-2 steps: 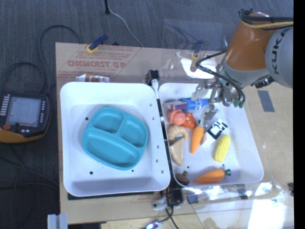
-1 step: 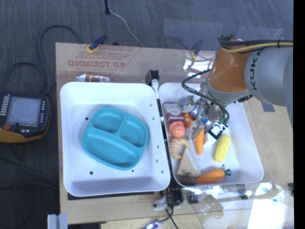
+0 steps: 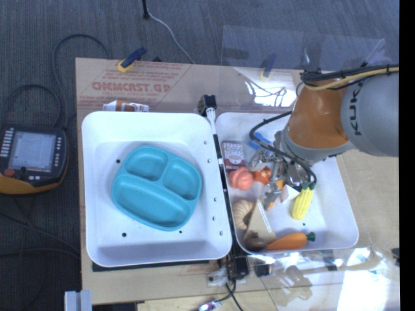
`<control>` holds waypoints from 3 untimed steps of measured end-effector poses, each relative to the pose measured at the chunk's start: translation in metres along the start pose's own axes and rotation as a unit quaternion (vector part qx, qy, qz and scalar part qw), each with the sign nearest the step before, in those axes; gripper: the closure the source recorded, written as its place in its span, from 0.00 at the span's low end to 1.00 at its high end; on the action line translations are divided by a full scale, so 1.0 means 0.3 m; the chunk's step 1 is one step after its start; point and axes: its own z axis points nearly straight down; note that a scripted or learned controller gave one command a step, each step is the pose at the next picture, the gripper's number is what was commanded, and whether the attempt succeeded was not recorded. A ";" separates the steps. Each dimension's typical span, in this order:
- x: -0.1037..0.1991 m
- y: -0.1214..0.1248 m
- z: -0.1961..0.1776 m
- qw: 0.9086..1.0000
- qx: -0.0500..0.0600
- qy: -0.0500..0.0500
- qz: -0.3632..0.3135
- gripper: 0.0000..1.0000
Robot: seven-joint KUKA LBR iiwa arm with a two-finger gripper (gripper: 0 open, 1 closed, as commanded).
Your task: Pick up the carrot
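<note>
A robotics lab: KUKA arm [image 3: 353, 112], teach pendant [image 3: 31, 157] on grey carpet, cabled plywood bench [image 3: 149, 86].

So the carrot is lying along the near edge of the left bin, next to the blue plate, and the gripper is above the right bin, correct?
Not quite. The carrot lies along the near edge of the right bin, not the left one, and well apart from the blue plate, which sits in the left bin. The camera view shows this. The gripper is indeed above the right bin.

floor [image 3: 65, 11]: dark grey carpet | bench [image 3: 97, 83]: brown board | light: glare on clear sheet [image 3: 272, 92]
</note>
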 end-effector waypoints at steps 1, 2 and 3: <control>0.108 0.046 -0.004 1.000 0.000 -0.003 0.025 0.00; -0.122 -0.028 0.003 0.999 -0.001 -0.002 -0.044 0.00; 0.089 -0.036 -0.008 0.987 -0.003 0.006 -0.162 0.00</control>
